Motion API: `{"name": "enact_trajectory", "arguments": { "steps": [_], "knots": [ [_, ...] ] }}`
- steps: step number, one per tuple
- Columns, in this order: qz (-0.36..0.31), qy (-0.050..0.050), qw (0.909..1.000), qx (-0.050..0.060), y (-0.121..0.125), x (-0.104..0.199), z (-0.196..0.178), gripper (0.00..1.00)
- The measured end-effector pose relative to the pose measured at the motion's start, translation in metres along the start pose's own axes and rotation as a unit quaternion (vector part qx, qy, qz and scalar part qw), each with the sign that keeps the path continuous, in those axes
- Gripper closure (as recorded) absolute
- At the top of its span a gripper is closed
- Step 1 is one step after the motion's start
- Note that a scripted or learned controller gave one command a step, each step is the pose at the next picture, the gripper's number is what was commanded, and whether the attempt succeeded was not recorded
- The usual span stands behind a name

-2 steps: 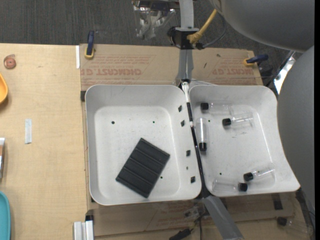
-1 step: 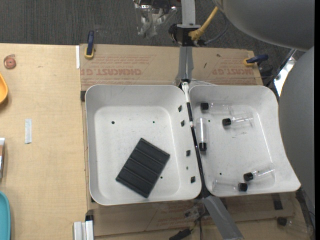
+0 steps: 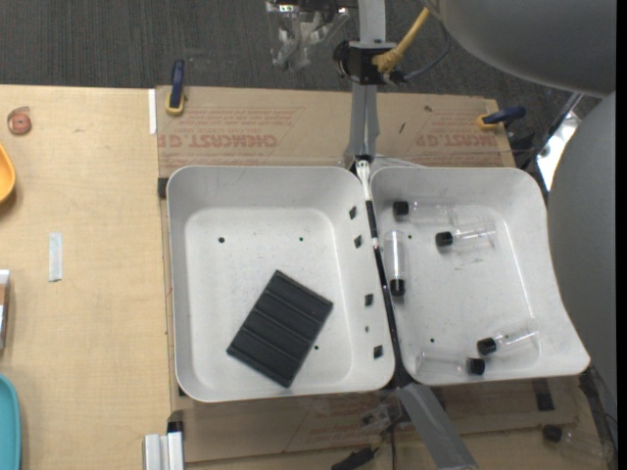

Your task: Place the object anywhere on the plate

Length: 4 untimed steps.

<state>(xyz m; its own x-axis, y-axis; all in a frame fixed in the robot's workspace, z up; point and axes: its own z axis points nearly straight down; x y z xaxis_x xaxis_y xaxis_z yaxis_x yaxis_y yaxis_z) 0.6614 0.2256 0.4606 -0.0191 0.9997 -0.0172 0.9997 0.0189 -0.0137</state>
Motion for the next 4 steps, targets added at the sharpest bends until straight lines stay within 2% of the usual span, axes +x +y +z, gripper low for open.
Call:
{"name": "enact_trajectory", "arguments": {
  "steps": [4],
  "knots": [
    [0.001, -0.007, 0.9999, 0.007, 0.004, -0.002, -0.024, 1.0]
  ]
}}
